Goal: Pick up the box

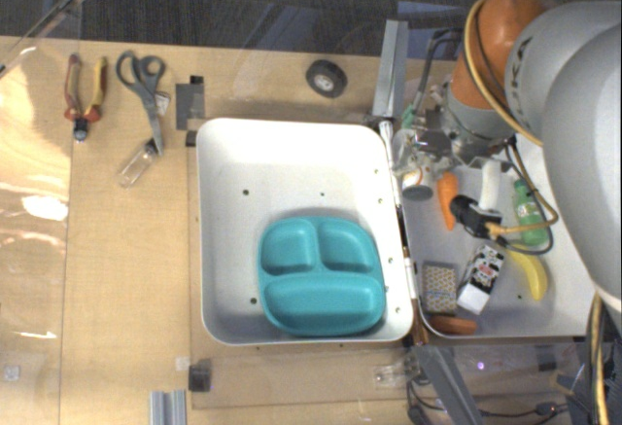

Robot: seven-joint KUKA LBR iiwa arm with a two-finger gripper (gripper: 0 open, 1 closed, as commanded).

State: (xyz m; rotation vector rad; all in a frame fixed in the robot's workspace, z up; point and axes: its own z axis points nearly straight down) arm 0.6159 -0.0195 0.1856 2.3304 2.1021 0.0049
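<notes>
The box (481, 279) is small, black and white, and lies tilted in the right bin (505, 316) near its front. My gripper (418, 160) hangs over that bin's far left corner, well up and left of the box and apart from it. The wrist and the big grey arm cover much of the bin's right side. Nothing shows in the gripper.
Around the box lie an orange carrot (446, 200), a green bottle (526, 204), a banana (532, 275), a grey mesh pad (440, 285) and a brown sausage-like piece (453, 324). The left bin (233, 170) holds a teal divided tray (321, 275). Scissors (146, 88) and pliers (83, 92) lie on the bench.
</notes>
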